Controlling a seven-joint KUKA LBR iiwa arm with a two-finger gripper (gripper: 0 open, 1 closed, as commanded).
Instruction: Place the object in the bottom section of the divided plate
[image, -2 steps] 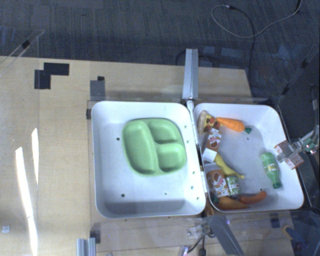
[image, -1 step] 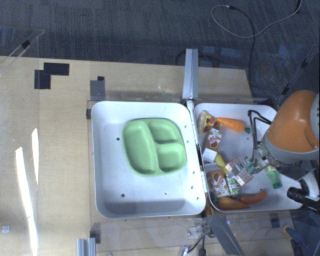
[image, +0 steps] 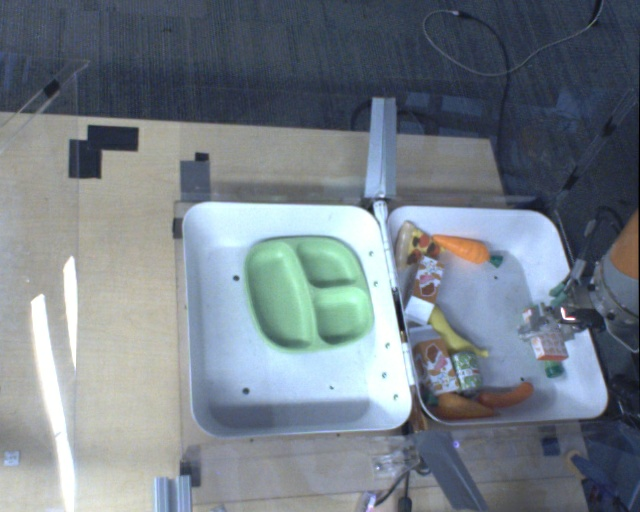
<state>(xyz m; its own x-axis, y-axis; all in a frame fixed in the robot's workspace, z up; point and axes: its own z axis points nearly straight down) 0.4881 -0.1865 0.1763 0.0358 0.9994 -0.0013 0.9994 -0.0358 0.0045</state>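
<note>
Take the green plate (image: 306, 292) as your landmark: it lies in the left bin (image: 210, 330), three sections, all bare. Everything you might move sits right of it, in the right bin (image: 520, 240).

The gripper (image: 548, 322) is at the far right of that bin, well apart from the plate. It is low over a small white-and-red carton (image: 549, 346), but you cannot tell from this view how the gripper is set or whether it has anything in it. Treat the carton as not yet held.

That carton looks like the likely object, judging by where the gripper is. Expect it to be light, with thin card walls that give under pressure and smooth printed faces that can slip. Take it across its two flat faces near the middle, not by a corner or the top fold.

Just right of the plate, along the bin's near wall, lie a carrot (image: 462, 248), a banana (image: 455, 336), two more cartons (image: 427, 280) and a second carrot-like piece (image: 492, 398) lower down. Those are rounder and harder; they would roll under a pinch.

The target section cannot be picked out with certainty from this slant; judge it as the plate's edge nearest the camera.
</note>
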